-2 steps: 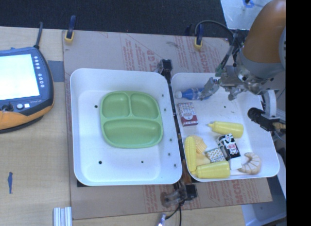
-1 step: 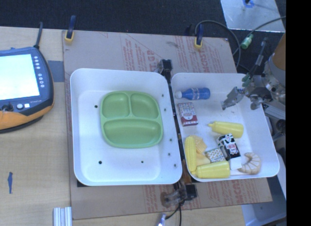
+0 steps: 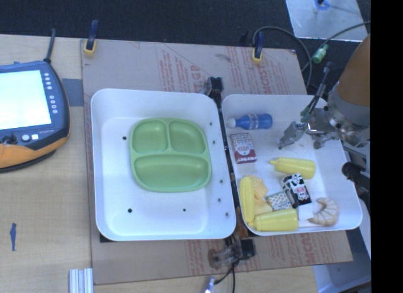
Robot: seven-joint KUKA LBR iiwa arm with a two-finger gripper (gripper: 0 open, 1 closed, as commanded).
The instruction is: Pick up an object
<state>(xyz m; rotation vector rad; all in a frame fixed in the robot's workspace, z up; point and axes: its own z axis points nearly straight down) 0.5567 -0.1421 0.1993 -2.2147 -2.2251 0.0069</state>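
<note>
Jaws (image 3: 291, 138) hang parted and empty above right bin (image 3: 277, 104) floor.

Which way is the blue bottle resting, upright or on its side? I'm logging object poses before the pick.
On its side. The blue bottle lies flat on the right bin's floor, white cap pointing toward the left bin.

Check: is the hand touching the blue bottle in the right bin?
Apart. The camera view shows bare white bin floor between the hand and the blue bottle; the bottle lies to its left, near the bin's top-left corner.
</note>
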